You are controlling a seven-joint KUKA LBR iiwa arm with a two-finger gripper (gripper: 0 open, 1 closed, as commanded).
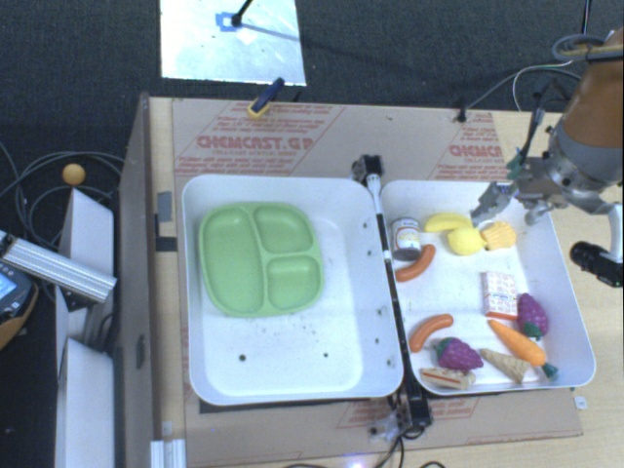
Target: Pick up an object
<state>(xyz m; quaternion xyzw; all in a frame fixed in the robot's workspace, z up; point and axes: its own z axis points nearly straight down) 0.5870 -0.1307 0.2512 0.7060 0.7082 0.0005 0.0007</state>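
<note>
- The arm [593,115] reaches in from the right, grey with an orange band above the wrist, and hangs over the upper right corner of the right bin [570,300].
- The end effector [507,201] sits at the upper edge of that bin; one pale finger [487,203] slants down to the left and the other points down near the corn, so they stand spread apart with nothing between them.
- Just below the end effector lie a yellow lemon [466,241], a yellow banana [447,222] to its left, and a piece of corn [499,234] to its right.
- A small jar [406,234] stands upright near the bin's left wall, with an orange sausage [414,262] lying just below it.
- Lower down are a second sausage [430,331], a purple bunch of grapes [457,354] and a sandwich slice [447,379] at the bottom edge.
- On the right side rest a small white-and-red packet [498,290], a purple eggplant [531,314], a carrot [520,344] and a pale wedge [505,364].
- The left bin [292,359] holds a green divided tray [260,257] in its upper part.
- Both bins rest side by side on a cardboard-covered surface [292,130].
</note>
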